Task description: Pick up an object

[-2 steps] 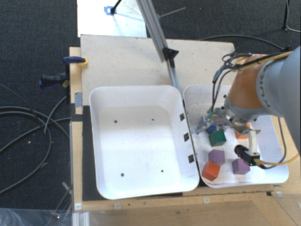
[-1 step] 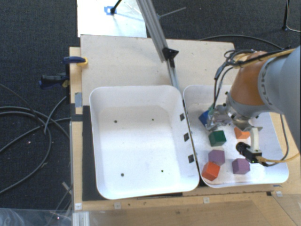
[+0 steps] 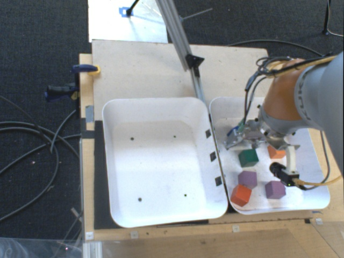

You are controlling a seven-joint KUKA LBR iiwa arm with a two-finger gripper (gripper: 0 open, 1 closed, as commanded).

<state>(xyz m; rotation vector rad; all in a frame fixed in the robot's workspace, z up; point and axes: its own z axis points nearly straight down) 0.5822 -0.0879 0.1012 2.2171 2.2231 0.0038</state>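
Camera view: the gripper (image 3: 248, 142) is seen low in the right bin (image 3: 322, 198) just above the green cube (image 3: 248, 157), its state cannot be told, and a miss is judged likely if neighbouring purple cubes (image 3: 247, 178) are nudged.

The grey arm's two-finger gripper (image 3: 252, 142) is hanging over the right shallow white bin (image 3: 317, 198), just above a dark green block (image 3: 248, 157) sitting among purple and orange blocks.
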